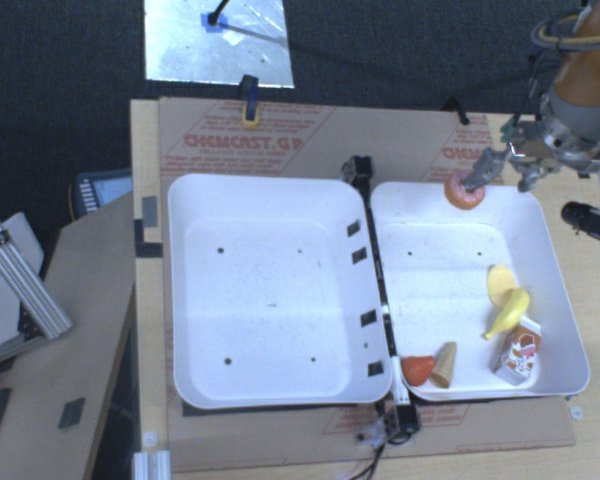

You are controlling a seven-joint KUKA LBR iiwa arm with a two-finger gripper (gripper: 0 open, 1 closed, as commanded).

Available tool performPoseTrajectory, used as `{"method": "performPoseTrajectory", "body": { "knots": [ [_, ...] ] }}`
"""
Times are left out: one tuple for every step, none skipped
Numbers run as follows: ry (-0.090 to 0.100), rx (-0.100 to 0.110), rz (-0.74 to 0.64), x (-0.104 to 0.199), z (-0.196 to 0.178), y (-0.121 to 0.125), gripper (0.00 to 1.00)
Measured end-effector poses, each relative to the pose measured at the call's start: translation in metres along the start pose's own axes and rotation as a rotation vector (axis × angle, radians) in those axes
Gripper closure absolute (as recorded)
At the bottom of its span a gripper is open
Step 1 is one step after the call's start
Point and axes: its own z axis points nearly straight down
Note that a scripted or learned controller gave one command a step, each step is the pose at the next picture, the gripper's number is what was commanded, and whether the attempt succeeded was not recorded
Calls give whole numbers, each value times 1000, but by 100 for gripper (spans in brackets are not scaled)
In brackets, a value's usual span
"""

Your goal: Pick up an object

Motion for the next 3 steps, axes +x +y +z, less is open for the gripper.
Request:
{"method": "performPoseTrajectory", "body": {
  "knots": [
    [1, 9, 6, -45, 110, -30, 0],
    [-3, -11, -1, -27, -10, -53, 0],
    [1, 6, 4, -43, 72, -74, 0]
  ]
}}
